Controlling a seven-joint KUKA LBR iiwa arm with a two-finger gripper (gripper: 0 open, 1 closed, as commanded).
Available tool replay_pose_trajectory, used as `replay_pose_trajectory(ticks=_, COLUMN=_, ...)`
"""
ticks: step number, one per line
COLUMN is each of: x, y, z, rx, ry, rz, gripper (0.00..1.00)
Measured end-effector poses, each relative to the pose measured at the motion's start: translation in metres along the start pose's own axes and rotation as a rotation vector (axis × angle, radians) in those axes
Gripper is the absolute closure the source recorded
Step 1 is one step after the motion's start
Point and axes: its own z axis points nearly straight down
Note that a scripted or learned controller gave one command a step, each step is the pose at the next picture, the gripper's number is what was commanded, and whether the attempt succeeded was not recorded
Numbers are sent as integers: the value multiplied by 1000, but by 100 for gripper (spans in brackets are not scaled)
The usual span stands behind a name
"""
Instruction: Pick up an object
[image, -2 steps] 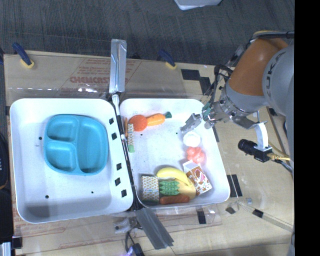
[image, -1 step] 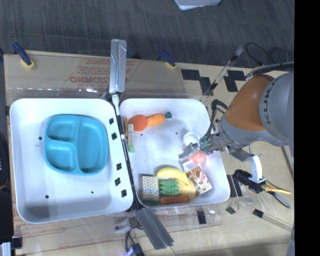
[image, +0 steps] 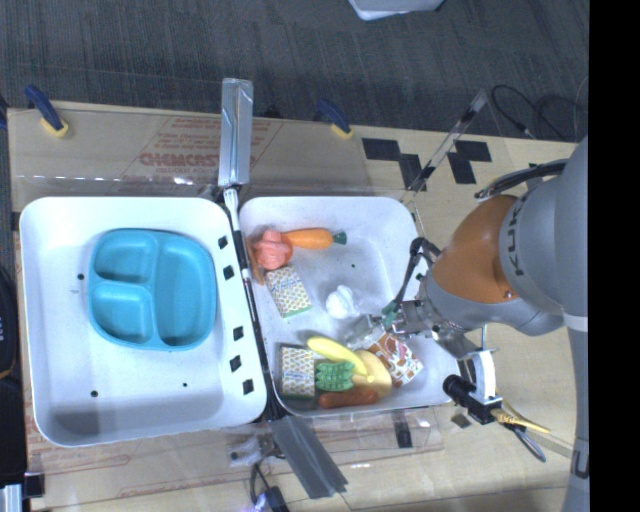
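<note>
Here the grey arm with its orange band is shown reaching in over the right white bin, with the tool lowered among the contents near the bin's right wall. Whether the tool is released or clenched cannot be told, since its tip is tangled visually with cables and objects; nothing is clearly seen held in it.

Just beside the tool, on the side away from the arm, a small white crumpled object is seen. Just below the tool lies a patterned orange-and-white packet, touching a yellow plastic banana, a green toy vegetable and a reddish sausage-shaped toy. Further from the tool are found a checked small box, an orange toy carrot and a pink toy. Well beyond these, in the left white bin, a blue divided plastic tray is placed.

The nearest candidate is judged to be the packet: probably light, thin and somewhat slippery, lying flat, so a hold across a raised edge would be wanted. The banana is judged light, stiff and smooth, best taken across its narrow middle; crowding may cause neighbours to be nudged.
</note>
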Motion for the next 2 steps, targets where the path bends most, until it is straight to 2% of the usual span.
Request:
replay_pose_trajectory(ticks=1, x=0, y=1, z=-10, rx=0, ry=0, rz=-4, gripper=100)
replay_pose_trajectory(ticks=2, x=3, y=50, z=-152, rx=1, ry=1, rz=-10, gripper=100)
